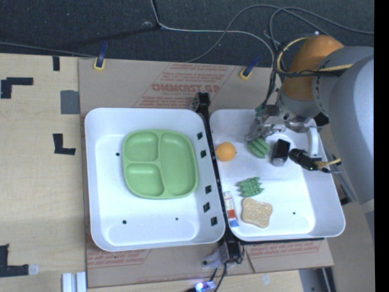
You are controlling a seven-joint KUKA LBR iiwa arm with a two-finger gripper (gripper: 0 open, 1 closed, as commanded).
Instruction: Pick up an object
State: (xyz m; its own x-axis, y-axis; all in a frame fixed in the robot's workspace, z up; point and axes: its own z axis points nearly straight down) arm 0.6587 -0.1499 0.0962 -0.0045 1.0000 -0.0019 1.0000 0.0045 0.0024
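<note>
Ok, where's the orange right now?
The orange sits in the right bin, at its left wall, left of the green object under the gripper.

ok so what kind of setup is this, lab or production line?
Looks like a lab test bench, not a line: two white bins on taped-down cardboard, loose cables behind, and toy items such as a green divided plate and an orange ball. The arm's tool hangs over the right bin.

In the right bin [316, 221], a small orange ball [225, 151] lies near the left wall. A green leafy piece [250, 186] lies lower right of the ball, and a tan toast slice [256, 212] lies flat below it. Another green object [258, 146] sits right of the ball.
</note>
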